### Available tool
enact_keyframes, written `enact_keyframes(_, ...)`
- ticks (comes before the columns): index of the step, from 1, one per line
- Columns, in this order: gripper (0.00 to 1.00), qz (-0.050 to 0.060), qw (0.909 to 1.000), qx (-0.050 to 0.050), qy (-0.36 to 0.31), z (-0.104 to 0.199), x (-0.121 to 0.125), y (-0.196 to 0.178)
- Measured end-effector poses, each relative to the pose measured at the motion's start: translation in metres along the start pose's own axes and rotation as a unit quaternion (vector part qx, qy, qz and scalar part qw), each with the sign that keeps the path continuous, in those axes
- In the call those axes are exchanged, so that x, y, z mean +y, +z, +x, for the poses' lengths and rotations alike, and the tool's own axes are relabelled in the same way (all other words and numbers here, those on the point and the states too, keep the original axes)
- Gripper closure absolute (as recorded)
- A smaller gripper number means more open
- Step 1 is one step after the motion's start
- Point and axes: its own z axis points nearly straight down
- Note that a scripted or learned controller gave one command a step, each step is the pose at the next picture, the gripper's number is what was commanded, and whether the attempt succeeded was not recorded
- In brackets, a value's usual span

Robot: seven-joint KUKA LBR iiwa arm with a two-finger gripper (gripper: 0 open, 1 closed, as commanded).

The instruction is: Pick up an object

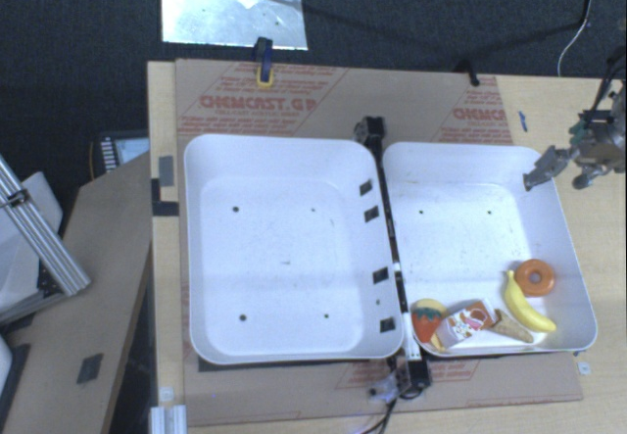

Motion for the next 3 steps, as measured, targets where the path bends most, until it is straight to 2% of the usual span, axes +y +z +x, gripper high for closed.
enact_keyframes(1,0.0,-0.003,1.0,0.001,-0.007,0.043,-0.036,-0.11)
enact_keyframes(2,0.0,-0.006,0.9999,0.002,-0.008,0.109,-0.066,-0.213)
enact_keyframes(3,0.0,-0.004,0.9999,0.003,-0.009,0.172,-0.098,-0.284)
